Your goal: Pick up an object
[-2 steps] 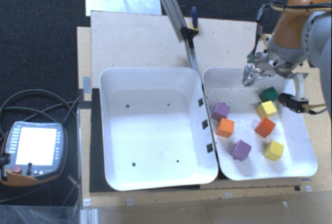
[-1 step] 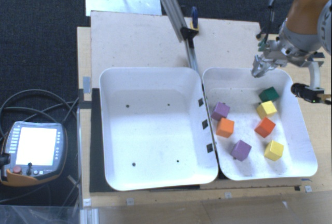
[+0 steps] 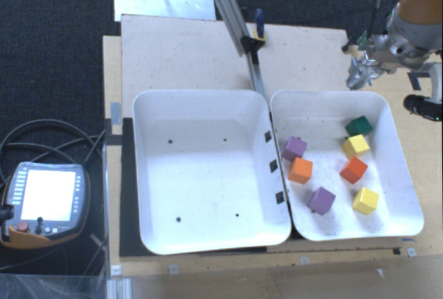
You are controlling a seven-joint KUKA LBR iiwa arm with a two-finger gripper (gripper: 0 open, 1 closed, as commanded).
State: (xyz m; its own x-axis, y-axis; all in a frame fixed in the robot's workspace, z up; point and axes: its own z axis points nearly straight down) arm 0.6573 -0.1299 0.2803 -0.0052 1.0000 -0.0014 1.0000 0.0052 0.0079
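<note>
The right bin (image 3: 405, 145) holds several small cubes: a green one (image 3: 358, 126), two yellow (image 3: 356, 145) (image 3: 365, 200), two orange (image 3: 354, 169) (image 3: 300, 170) and two purple (image 3: 295, 147) (image 3: 321, 199). My gripper (image 3: 359, 76) hangs above the bin's far rim, behind the green cube and clear of all cubes. Nothing shows between its fingers.
The left bin (image 3: 149, 152) lies beside the right one. A slanted metal pole (image 3: 228, 0) with a clamp crosses the board behind the bins. A teach pendant (image 3: 45, 204) with its cable rests at the far left, off the bench.
</note>
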